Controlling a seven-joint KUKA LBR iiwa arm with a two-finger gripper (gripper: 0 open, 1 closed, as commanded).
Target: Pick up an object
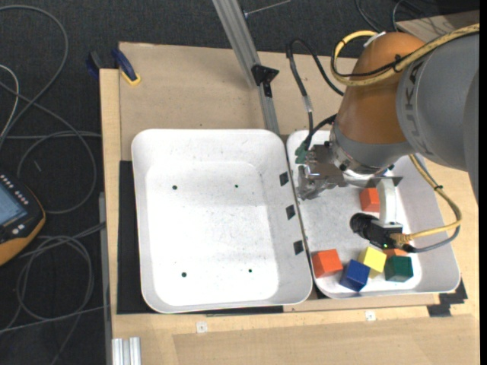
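Observation:
My gripper (309,179) hangs over the left part of the right bin (441,265), close to the wall it shares with the left bin. Nothing shows in its grasp. A small orange block (370,199) lies just to its right, partly under the wrist. Along the bin's front edge sit an orange cube (328,261), a blue cube (354,274), a yellow cube (374,259) and a green cube (398,268), close together. The grey arm with its orange band (380,90) hides the back of that bin.
The left bin (152,204) stands beside the right one, with black clips (290,211) on the shared rim. A metal pole (243,44) rises behind the bins. Cables hang off the wrist over the right bin.

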